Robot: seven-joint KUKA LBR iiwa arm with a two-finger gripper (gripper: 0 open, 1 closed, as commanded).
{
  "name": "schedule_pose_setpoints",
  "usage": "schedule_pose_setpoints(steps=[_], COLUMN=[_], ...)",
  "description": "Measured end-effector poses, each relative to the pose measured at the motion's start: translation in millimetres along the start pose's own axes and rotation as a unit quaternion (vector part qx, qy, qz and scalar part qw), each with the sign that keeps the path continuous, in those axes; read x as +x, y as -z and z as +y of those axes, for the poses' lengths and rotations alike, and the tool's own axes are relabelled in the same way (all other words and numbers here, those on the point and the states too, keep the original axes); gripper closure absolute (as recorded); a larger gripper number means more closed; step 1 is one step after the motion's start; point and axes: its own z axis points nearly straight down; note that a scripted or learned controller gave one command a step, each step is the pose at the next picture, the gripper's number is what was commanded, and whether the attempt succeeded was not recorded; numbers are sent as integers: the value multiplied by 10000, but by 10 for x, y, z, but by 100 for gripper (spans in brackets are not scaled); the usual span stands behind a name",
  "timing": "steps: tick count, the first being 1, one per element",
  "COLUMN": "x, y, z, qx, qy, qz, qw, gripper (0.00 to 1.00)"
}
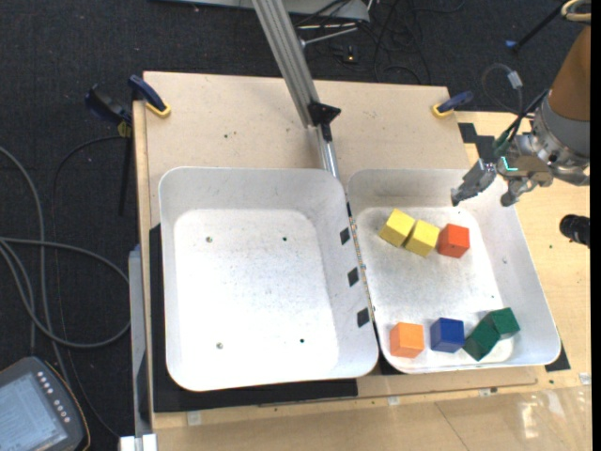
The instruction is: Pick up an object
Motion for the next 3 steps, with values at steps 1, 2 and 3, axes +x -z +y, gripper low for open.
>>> schedule_pose_setpoints(steps=[1,2,3], x=[-57,11,-77], y=[-466,-1082,-1384], z=[43,-7,85], qx=[21,31,-86], qy=[-15,-13,-10], qz=[-2,6,-26], qw=[10000,10000,10000], gripper=[0,0,0])
